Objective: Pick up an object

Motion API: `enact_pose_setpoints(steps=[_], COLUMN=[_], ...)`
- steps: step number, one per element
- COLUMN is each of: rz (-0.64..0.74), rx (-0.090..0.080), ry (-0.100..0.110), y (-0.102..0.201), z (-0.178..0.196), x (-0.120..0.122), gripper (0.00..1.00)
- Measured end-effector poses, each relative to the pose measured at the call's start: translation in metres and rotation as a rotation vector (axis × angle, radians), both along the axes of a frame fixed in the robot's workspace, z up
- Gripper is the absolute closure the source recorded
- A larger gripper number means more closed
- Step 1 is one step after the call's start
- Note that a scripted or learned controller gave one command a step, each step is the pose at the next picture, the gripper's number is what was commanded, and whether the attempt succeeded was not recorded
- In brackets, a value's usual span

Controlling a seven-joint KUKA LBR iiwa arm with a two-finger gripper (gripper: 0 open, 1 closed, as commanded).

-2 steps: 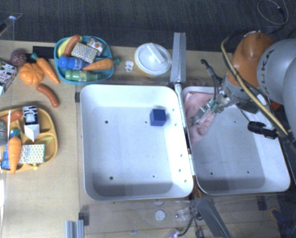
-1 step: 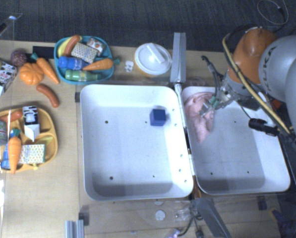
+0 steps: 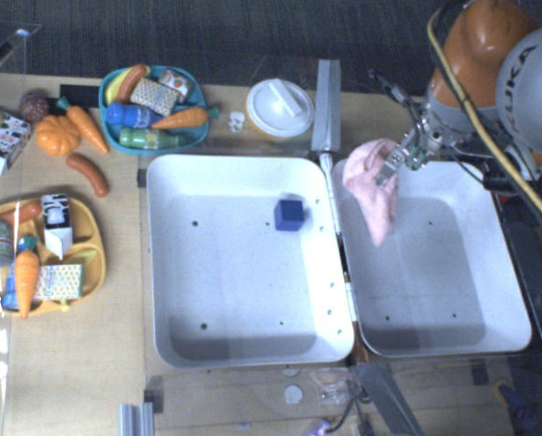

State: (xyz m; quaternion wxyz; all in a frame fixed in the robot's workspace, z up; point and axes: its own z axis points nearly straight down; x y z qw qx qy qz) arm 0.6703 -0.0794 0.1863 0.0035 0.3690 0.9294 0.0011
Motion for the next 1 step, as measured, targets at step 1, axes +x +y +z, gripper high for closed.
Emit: enact_pose_setpoints(steps=[1], rz=[0.15], rx=[0.0], ry=[0.003], y=[0.0106], z=[-0.0014], x=[-0.0064], gripper=[1.0])
